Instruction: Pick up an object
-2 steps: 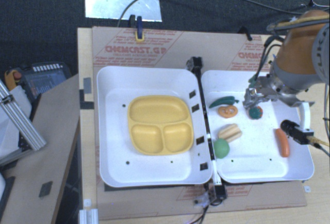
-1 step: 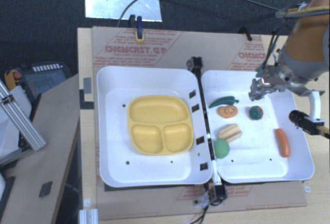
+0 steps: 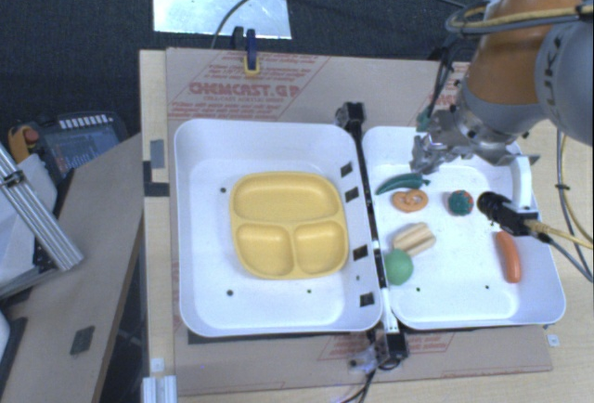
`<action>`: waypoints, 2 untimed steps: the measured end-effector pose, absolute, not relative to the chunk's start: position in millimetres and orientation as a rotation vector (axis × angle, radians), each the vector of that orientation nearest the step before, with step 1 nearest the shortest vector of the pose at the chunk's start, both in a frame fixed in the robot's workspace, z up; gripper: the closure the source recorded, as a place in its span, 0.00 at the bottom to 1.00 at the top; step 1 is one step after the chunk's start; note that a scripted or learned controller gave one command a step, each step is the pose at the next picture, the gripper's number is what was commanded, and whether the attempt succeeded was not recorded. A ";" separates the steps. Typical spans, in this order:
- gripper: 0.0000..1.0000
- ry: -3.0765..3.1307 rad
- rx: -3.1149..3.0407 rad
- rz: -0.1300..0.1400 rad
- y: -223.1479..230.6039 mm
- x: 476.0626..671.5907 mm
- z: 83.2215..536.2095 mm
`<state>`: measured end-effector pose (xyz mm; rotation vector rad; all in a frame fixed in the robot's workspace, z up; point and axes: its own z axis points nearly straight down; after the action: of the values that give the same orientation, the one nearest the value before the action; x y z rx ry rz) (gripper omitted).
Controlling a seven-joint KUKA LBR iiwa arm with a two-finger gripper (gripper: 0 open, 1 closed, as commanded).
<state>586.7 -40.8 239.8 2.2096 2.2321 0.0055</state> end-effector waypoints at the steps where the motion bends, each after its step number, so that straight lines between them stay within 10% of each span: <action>1: 1.00 2.229 2.211 0.004 4.4 597.5 230.3; 2: 1.00 2.231 2.210 0.006 51.7 622.3 226.6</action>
<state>622.3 51.7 226.6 2.2099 2.2307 0.0058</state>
